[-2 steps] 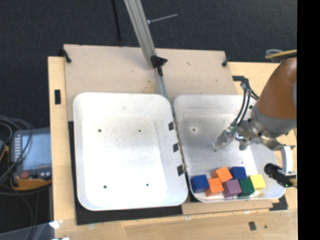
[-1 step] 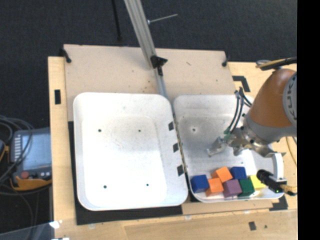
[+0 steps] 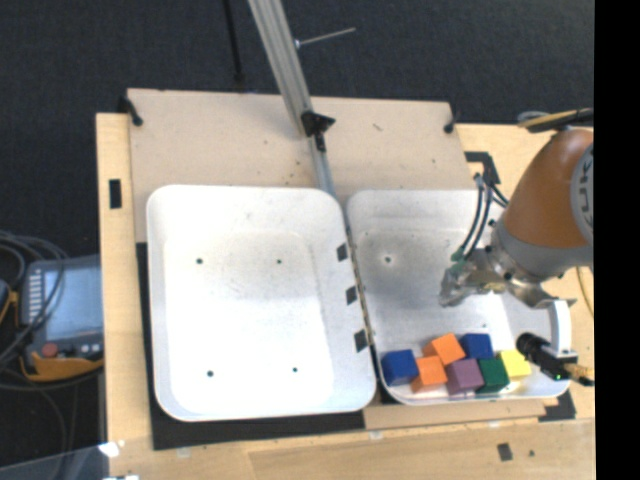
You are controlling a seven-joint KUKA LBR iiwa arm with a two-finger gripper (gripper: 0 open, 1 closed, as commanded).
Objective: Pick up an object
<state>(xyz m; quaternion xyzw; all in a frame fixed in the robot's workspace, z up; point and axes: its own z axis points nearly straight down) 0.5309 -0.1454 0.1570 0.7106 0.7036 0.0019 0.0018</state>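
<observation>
The arm [image 3: 548,208] reaches in from the right and hangs over the right bin [image 3: 400,228], its gripper [image 3: 458,290] low above bare floor near the bin's middle. Nothing sits in the gripper; its state I cannot tell, since the tip is a small grey blur from this angle.

The things to pick are 7 blocks huddled along the right bin's near edge: a blue block [image 3: 399,366] at the left end, 2 orange blocks [image 3: 446,348] just beside it, a purple block [image 3: 464,375], a green block [image 3: 493,372], a second blue one [image 3: 477,345] behind, and a yellow block [image 3: 516,364] at the right end. The left bin [image 3: 180,268] holds none.

The gripper stands apart from the cluster – up-frame of it, not over any block. The risk from here is the packing (most blocks touch or nearly touch): a descent into the cluster could land on top of 2 neighbours, or shove them against the bin wall rather than straddle 1. The blue block at the left end looks the most exposed.
</observation>
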